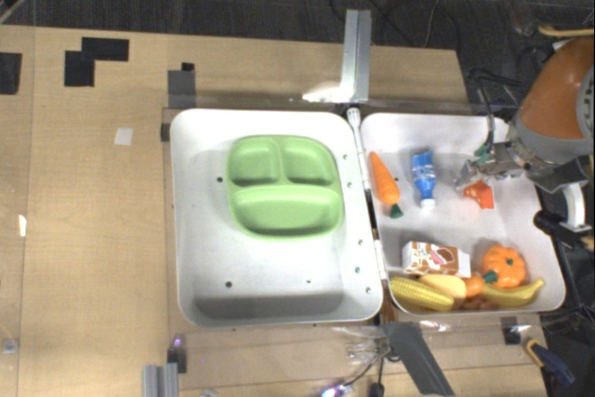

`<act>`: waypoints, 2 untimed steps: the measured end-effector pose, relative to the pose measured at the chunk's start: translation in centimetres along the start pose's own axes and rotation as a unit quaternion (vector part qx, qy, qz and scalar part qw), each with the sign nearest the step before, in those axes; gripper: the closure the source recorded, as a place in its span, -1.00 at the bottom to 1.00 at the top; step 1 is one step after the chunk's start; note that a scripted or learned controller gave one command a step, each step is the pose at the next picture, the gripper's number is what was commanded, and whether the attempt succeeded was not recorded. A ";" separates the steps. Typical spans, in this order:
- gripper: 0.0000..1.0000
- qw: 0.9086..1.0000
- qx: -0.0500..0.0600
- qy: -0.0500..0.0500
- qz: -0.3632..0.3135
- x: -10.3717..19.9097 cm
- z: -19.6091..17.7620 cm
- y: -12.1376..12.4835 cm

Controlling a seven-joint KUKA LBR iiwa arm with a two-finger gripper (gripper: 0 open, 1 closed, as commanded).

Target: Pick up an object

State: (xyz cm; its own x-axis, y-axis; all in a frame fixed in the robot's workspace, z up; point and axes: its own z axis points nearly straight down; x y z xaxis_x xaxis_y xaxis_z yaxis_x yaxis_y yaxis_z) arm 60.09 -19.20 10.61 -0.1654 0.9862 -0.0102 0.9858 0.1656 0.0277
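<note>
Your gripper [485, 165] hangs low by the right bin's [446, 123] far right edge, its grip state hidden, with the small orange-red piece [480, 193] just beneath it toward the near edge.

R bin [548, 288]: near edge crowded w/ corn [420, 294], carton [433, 258], pumpkin [503, 265], banana [514, 294]. Carrot [384, 182] lined L wall; bottle [423, 177] beside it. Centre floor lay open. L bin [200, 218]: green tray [284, 184] took the middle, near strip free.

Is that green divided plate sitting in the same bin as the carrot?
No, the green plate lies in the left bin, while the carrot lies in the right bin.
</note>
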 end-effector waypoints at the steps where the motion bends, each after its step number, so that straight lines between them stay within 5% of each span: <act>1: 1.00 0.998 0.012 0.003 0.067 -0.8 -2.8 2.8; 2: 1.00 1.000 0.010 0.003 0.018 4.0 -8.9 8.0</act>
State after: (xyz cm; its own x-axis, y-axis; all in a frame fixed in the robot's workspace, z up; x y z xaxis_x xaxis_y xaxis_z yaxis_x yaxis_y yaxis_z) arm 67.07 -13.88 19.65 -0.1300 0.9915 -0.0026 0.9915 0.1300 0.0073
